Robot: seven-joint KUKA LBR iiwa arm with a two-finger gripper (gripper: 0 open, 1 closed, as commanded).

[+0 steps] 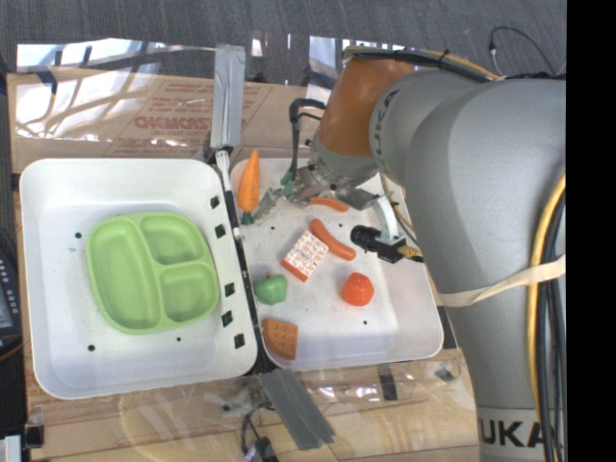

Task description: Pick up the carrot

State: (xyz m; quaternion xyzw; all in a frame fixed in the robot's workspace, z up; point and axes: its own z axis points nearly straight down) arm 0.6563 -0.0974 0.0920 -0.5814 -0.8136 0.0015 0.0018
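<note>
- L bin (38, 258): holds a green divided plate (152, 269), well apart from the action.
- Carrot (249, 181): lies at the far-left edge of the R bin (409, 330), right beside the divider between the bins. Long axis runs roughly 12–6 o'clock, tilted a bit toward 1; thin tip up at 12, fat end down at 6.
- End effector (279, 195): just to the carrot's R, near its lower half. So the carrot sits at approx 10 o'clock from it, v. close but apart. Fingers look slightly spread and nothing sits between them; small and dark, so not 100% sure.
- My read: the coming move is a short shift toward 9–10 o'clock, w/ the fingers straddling the carrot across its short axis (9–3). The bin wall beside it leaves little room for the far finger.
- Other items in the R bin, further R & down: green pepper (271, 289), waffle piece (281, 336), red-white box (305, 255), sausage (332, 241), tomato (357, 290). None blocks the path.
- Only one arm (462, 162), coming in from 3 o'clock.
</note>
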